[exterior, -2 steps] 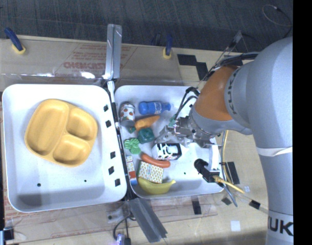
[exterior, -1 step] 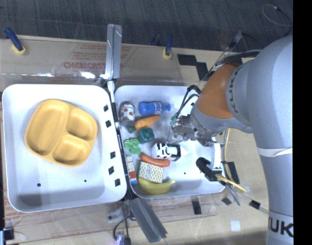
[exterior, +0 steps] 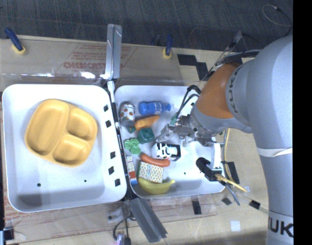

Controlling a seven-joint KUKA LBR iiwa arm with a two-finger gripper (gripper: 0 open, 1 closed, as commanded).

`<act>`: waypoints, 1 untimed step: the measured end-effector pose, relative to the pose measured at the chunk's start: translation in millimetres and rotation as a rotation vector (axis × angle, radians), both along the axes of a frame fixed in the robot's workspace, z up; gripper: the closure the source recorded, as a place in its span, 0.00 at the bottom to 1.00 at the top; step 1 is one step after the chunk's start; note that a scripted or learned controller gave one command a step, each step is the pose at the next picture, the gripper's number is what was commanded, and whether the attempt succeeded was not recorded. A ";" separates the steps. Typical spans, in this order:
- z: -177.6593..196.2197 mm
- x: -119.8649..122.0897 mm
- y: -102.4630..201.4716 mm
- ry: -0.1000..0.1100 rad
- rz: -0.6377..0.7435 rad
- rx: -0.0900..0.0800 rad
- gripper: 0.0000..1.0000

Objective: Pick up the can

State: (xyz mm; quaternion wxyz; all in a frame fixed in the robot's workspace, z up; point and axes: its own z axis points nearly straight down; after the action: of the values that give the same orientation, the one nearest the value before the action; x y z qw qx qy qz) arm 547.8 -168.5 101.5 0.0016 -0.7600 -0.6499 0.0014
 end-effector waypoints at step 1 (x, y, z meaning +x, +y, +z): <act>-9.6 -54.4 22.9 -0.003 -0.061 0.000 0.00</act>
State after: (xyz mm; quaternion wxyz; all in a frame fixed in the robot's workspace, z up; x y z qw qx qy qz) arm 493.4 -145.6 91.9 0.0008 -0.7794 -0.6266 0.0001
